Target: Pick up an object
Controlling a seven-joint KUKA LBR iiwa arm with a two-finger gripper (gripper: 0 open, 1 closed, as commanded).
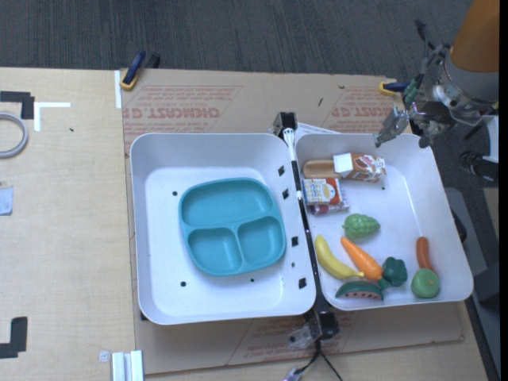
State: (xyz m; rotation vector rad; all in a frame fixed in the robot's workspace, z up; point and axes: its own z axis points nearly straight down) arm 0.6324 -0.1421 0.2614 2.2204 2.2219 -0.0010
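The pincer (pixel 406 127) hangs open and empty above the right bin's (pixel 448 213) far rim. It should descend squarely over 1 isolated item, perhaps the green vegetable (pixel 361 226) mid-bin.

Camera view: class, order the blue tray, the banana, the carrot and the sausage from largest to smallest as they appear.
1. Blue tray
2. Banana
3. Carrot, close to the banana, so unsure
4. Sausage
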